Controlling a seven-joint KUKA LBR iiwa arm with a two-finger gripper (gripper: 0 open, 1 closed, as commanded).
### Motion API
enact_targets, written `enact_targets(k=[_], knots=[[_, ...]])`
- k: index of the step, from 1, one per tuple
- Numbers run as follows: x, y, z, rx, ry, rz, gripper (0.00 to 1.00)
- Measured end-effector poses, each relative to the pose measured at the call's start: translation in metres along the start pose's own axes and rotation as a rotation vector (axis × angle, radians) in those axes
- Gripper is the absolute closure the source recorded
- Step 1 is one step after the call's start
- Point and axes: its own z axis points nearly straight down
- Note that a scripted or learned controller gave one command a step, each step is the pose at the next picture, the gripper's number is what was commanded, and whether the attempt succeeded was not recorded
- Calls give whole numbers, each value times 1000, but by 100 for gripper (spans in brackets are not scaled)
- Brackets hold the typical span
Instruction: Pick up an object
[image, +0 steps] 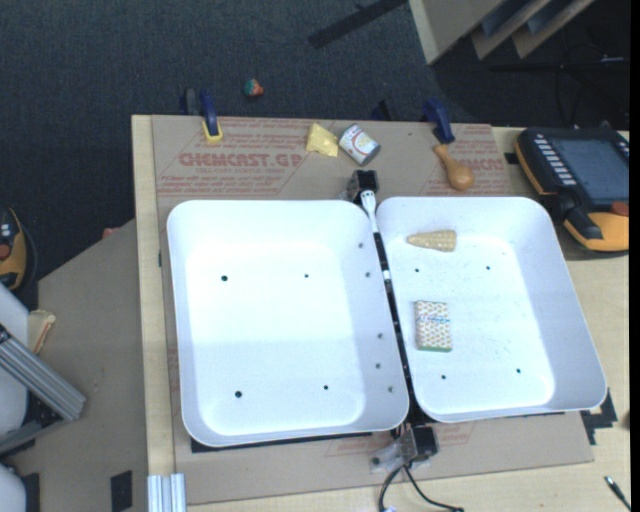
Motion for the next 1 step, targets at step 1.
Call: enact_targets(k=[1], knots=[[70,-1,72,18,12,-16,100]])
